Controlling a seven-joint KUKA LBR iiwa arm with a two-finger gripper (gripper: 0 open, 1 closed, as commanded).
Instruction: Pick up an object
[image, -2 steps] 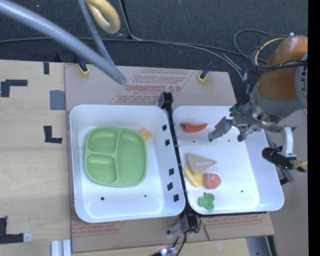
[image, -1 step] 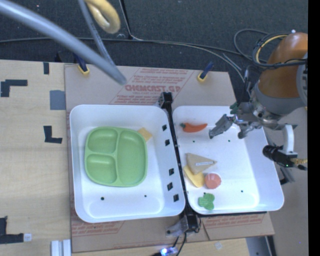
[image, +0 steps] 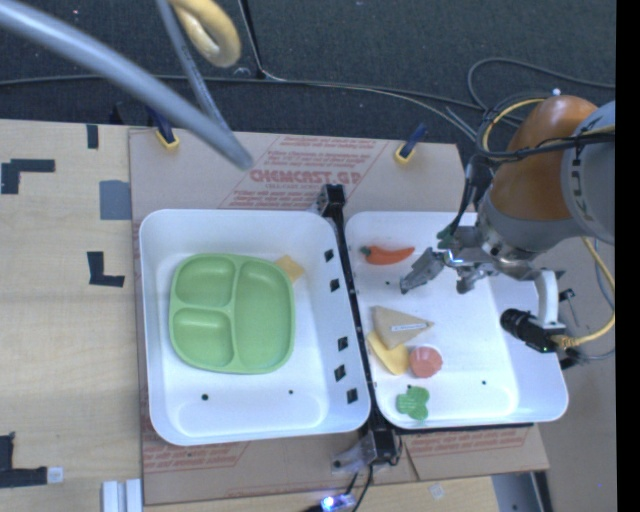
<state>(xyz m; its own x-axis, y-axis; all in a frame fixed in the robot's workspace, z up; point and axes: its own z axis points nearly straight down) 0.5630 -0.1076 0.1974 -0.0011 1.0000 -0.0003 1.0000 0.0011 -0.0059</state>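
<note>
While the arm reaches in from the right, its gripper (image: 446, 271) hangs over the right bin (image: 500, 390) w/ fingers spread, nothing between them. Orange carrot (image: 388, 254) lies just left of it. Nearer the front: tan wedge (image: 400, 325), yellow piece (image: 386, 354), red piece (image: 426, 361), green piece (image: 412, 402). Left bin (image: 240, 415) holds a green tray (image: 232, 311).

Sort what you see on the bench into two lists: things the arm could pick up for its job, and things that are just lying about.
Belongs to the job:
gripper
toy carrot
cheese wedge
yellow piece
pink round piece
green piece
small yellow piece

Just lying about:
green divided plate
cardboard sheet
cables
</note>
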